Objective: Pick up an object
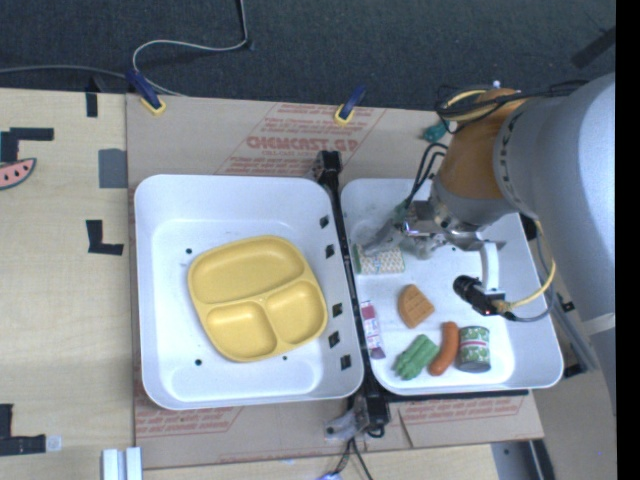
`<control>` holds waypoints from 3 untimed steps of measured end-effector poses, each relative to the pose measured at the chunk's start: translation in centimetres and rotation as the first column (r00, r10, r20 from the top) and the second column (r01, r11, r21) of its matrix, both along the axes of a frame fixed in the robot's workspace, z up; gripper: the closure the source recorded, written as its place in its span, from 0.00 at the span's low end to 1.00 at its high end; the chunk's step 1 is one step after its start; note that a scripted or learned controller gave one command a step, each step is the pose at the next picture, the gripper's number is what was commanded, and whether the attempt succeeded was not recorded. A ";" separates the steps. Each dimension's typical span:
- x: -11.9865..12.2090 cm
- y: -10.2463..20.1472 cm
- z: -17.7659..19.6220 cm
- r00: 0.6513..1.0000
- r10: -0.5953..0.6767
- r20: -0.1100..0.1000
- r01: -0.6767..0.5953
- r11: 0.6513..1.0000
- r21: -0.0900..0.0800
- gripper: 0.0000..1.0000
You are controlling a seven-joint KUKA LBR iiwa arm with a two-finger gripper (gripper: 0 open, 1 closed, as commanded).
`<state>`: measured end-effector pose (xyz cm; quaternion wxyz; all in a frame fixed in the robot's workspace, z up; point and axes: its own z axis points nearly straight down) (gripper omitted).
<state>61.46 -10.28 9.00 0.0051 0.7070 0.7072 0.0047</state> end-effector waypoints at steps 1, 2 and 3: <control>0.1 0.0 1.2 1.000 0.001 0.004 -0.001 1.000 -0.002 1.00; 0.0 0.0 1.0 1.000 0.002 0.000 -0.002 1.000 -0.001 0.00; -2.9 0.7 0.0 1.000 -0.001 0.000 0.001 1.000 -0.001 0.00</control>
